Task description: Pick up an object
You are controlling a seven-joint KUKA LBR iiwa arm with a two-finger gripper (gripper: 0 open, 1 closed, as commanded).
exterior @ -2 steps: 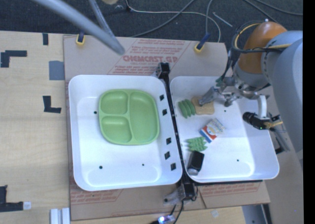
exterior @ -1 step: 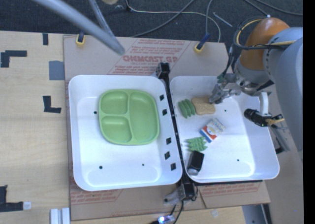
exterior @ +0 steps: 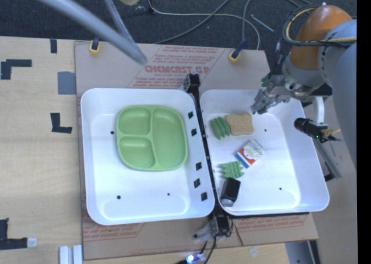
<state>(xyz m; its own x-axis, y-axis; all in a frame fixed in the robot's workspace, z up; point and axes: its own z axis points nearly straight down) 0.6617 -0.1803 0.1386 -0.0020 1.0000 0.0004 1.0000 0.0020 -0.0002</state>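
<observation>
One fixed camera, mounted above the bench (exterior: 35,141), looking down at a slant; far edge of the bench sits near the top of frame, with dark floor and cables (exterior: 232,10) beyond it; near edge at the bottom; both bins fit in frame, left bin (exterior: 95,199) centre-left, right bin (exterior: 307,193) centre-right; far enough to take in both bins plus the cardboard (exterior: 174,62) under them; arm (exterior: 322,31) enters from frame right, top-right corner; single view.
</observation>
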